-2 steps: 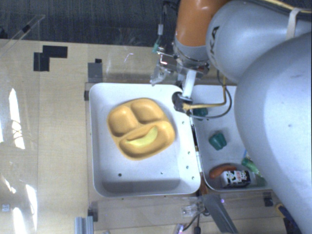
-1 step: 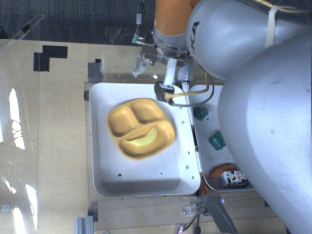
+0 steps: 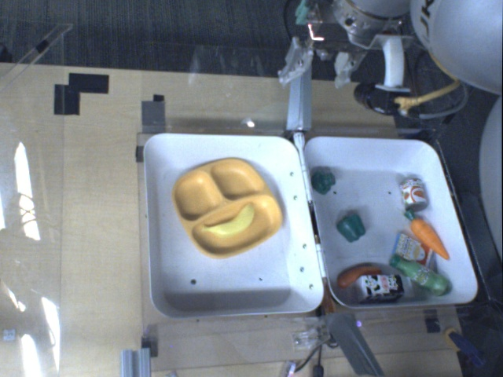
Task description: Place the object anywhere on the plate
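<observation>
Nearest me in the right bin (image 3: 448,181), along its near edge, I see a small dark carton (image 3: 381,287) with a reddish sausage-like piece (image 3: 357,274) touching it on the left and a green bottle (image 3: 423,276) lying just to its right. A little further back sit a small printed packet (image 3: 409,246) and an orange carrot (image 3: 431,238), tilted and close together near the right wall, with a small can (image 3: 413,194) just beyond them. Toward the middle of that bin I see a green pepper-like piece (image 3: 350,226), and further on, near the dividing wall, a darker green lump (image 3: 322,181). The left bin (image 3: 161,210) holds a yellow sectioned plate (image 3: 226,206), and a yellow banana (image 3: 229,223) lies in the plate's largest, nearest compartment. The bins rest side by side on the pale wooden desk (image 3: 78,210). Farthest away, beyond the bins' far edge, the claw (image 3: 321,65) hangs above the desk with its two fingers spread apart and nothing between them.
</observation>
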